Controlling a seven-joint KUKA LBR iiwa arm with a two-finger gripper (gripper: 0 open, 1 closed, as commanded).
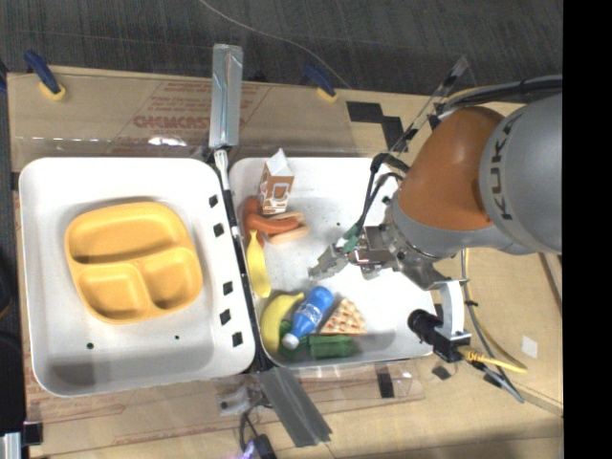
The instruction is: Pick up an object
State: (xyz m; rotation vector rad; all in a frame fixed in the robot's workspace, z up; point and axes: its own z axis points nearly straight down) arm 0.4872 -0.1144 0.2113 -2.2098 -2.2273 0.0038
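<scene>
right bin (402, 347), near edge: green item (330, 346) lies flat along the front wall, touching a waffle-patterned wedge (342, 319) just behind it. blue bottle (308, 316) with white cap lies tilted, cap toward the front-left corner, resting between the wedge and a yellow banana-like piece (274, 317). a second narrow yellow piece (256, 264) runs along the bin's left wall, just behind the banana.

mid bin: end effector (330, 262) sits low over bare white floor, just above and behind the bottle, fingers (323, 267) pointing left; they look narrowly parted with nothing between them, though the view is small and blurry here. no object is held. grey arm with orange band (449, 175) enters from the right and covers the bin's right side.

farther back: hot dog (274, 224) lies near the left wall, and a small brown-and-white carton (276, 188) stands upright just behind it, near the back-left corner.

left bin (57, 352): yellow divided tray (134, 259) sits flat in the middle, well apart from the other things.

far: cardboard sheet (172, 108) under the bins on the bench, blue clamps (45, 75) at its back edge.
</scene>
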